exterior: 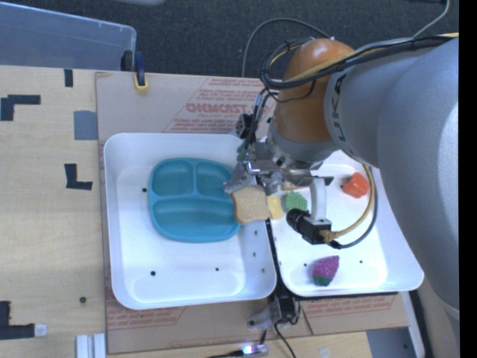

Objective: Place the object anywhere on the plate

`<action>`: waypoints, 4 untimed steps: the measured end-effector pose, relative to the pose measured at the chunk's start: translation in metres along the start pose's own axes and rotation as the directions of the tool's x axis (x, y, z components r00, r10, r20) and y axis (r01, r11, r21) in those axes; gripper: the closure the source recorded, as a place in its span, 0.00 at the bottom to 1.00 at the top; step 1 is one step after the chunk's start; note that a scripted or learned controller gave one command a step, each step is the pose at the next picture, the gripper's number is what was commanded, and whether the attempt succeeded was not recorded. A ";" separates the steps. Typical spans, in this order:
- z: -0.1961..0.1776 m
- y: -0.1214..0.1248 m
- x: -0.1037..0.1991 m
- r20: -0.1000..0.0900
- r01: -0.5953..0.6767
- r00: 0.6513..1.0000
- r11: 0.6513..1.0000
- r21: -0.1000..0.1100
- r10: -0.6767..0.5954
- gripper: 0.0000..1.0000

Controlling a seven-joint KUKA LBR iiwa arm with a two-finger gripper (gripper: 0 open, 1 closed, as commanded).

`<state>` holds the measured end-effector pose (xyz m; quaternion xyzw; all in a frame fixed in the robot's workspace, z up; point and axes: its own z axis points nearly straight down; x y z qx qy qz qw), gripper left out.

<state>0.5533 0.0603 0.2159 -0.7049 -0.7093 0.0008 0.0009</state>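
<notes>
gripper (252, 179) over bins' divider, jaw state hidden, cannot tell | tan bread slice (251, 206) just below it, at plate's right edge | blue plate (190, 200) in left bin (179, 278), likely drop target

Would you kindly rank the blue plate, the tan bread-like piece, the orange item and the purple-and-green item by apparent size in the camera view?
1. blue plate
2. tan bread-like piece
3. purple-and-green item and orange item: too alike to rank.
</notes>
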 end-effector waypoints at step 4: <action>-0.017 0.026 0.047 0.002 -0.005 1.000 1.000 -0.001 0.005 0.00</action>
